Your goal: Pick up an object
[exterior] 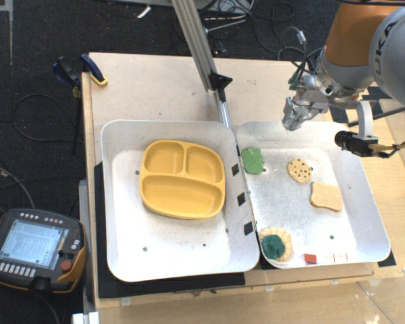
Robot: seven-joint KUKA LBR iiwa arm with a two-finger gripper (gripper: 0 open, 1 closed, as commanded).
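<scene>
The grey arm (pixel 374 39) with its orange band enters from the upper right and bends down toward the left. Its gripper (pixel 295 117) points downward at the far side, nothing between its fingers.

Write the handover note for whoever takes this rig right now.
Gripper: above the right bin's far edge, holding nothing visible; finger state unclear.
Right bin: green piece at left wall, spotted cookie, toast slice, green-topped cookie at near left corner.
Left bin: yellow divided plate.
Done: nothing picked.
Left: descend, grasp one object, lift.
</scene>
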